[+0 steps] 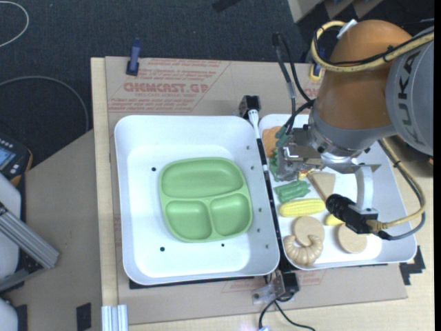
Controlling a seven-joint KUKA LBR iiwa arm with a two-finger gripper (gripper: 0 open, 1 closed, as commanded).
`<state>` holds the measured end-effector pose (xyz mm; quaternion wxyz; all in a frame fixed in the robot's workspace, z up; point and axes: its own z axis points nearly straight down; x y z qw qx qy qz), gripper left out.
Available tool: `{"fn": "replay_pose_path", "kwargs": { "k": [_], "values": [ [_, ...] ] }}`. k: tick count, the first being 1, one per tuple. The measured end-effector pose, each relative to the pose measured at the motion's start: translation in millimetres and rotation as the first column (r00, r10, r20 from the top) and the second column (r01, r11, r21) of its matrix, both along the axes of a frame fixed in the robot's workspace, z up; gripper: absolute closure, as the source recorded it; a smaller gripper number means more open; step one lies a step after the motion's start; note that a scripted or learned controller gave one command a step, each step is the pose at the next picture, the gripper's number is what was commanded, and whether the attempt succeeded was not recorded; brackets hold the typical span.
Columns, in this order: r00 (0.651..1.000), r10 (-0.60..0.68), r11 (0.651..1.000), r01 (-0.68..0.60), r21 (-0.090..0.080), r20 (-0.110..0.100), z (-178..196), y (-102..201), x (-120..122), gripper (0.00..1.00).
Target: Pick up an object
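The arm is hovering over the right bin [403,247], its pincer [293,158] down among the toy food near the green piece [292,189] and corn [300,207]. Open or closed, I cannot tell. Nothing looks lifted yet; the pick is pending.

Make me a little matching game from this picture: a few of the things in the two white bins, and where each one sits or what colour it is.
Things:
1. divided plate
2. corn cob
3. croissant
4. round cracker

Descriptions:
A. pale tan curl at the right bin's near edge
B. green, alone in the left bin
C. pale disc just right of the croissant
D. yellow, lying just above the croissant

Pairs: 1-B, 2-D, 3-A, 4-C
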<state>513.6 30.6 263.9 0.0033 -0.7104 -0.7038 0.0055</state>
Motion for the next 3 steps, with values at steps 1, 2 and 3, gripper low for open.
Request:
{"fn": "replay_pose_path", "kwargs": {
  "k": [1,2,3],
  "values": [
    [1.0,0.009,1.0,-0.009,0.003,0.017,51.6,-3.2,-35.3,1.0],
    [1.0,0.017,1.0,-0.017,0.006,0.022,121.3,69.5,-26.2,1.0],
    [1.0,0.01,1.0,-0.01,0.004,0.016,127.7,65.6,-26.4,1.0]
  ]
}}
